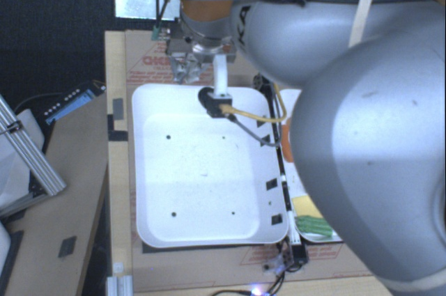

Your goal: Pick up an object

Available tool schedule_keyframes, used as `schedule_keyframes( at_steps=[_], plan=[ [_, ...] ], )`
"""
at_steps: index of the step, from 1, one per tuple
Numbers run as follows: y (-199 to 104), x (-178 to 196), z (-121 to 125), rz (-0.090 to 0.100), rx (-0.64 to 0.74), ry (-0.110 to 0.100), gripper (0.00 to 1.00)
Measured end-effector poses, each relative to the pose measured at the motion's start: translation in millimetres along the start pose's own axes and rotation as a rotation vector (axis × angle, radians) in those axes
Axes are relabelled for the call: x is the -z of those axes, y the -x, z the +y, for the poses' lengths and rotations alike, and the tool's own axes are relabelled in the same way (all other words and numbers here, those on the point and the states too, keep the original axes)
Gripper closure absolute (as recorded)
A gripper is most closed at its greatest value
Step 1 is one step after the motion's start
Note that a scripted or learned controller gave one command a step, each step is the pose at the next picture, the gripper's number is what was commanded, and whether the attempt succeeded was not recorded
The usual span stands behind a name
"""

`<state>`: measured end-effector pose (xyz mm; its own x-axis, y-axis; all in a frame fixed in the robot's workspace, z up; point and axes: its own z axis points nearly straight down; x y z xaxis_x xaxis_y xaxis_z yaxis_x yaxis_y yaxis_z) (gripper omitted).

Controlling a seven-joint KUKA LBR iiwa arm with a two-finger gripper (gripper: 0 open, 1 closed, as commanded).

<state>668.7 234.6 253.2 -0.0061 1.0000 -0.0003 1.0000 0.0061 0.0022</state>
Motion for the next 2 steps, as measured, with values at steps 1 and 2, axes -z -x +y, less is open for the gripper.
schedule_keyframes(
  at_steps=[1, 2],
  plan=[
    [0.0, 3.1, 0.1, 0.000, 0.000, 0.001, 1.00],
    [-0.1, 6.1, 0.1, 0.000, 0.000, 0.001, 1.00]
  ],
)
